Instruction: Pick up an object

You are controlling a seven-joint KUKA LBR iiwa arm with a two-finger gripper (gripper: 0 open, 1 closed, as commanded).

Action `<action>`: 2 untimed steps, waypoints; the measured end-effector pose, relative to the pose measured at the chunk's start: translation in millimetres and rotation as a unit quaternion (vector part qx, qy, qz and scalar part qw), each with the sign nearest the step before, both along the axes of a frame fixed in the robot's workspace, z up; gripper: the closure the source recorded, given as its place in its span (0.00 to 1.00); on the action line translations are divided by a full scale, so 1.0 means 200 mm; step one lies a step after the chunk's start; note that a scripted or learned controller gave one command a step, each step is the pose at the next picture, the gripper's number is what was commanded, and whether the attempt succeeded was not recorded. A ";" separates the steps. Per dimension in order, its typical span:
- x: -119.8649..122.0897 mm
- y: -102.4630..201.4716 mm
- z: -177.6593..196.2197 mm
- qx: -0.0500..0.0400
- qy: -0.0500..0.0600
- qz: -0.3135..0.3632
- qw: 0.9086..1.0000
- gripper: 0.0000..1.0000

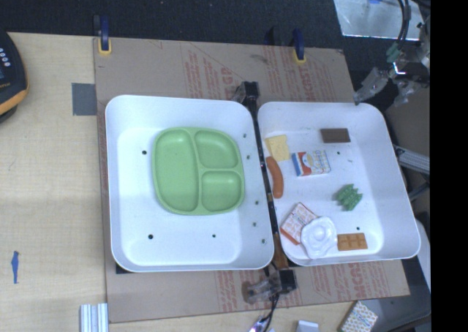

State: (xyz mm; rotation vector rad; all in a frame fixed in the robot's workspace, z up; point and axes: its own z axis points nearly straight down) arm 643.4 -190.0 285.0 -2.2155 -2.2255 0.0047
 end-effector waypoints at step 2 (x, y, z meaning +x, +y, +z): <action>-0.55 0.09 -1.00 0.003 0.007 0.000 1.000 0.00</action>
